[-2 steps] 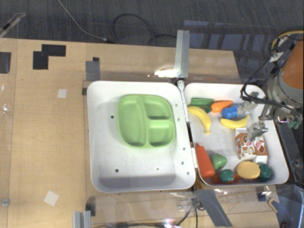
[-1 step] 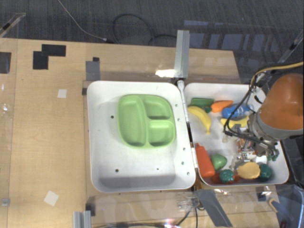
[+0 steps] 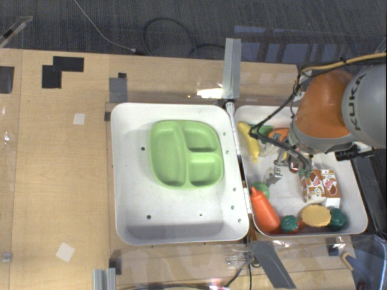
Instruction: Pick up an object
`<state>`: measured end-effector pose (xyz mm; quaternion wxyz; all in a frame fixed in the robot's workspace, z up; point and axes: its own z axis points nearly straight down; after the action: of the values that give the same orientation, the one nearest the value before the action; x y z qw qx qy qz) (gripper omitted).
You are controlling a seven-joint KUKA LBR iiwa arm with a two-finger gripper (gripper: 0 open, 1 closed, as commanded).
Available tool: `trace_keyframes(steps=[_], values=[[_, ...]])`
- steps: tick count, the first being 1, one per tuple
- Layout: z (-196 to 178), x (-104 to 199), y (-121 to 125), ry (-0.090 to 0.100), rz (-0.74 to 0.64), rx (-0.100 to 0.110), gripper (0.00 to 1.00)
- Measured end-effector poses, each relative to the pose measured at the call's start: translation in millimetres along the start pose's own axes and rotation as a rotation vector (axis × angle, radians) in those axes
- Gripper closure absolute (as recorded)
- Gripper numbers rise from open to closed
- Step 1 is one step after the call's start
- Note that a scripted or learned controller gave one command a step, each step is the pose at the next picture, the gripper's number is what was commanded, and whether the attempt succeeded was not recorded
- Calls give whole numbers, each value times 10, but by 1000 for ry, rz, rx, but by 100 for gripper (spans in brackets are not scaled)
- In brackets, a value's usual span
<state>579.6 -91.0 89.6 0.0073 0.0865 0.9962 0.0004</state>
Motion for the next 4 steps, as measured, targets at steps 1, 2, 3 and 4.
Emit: trace_keyframes(steps=[1,2,3,4], values=[[-140,-37,15,-12,-7,0,100],[-2099,-527,-311,-7,-224,3,100],[-2050,-513,-301,2,-225,1,0],[-1073,-288,-407,12,-61,1,0]])
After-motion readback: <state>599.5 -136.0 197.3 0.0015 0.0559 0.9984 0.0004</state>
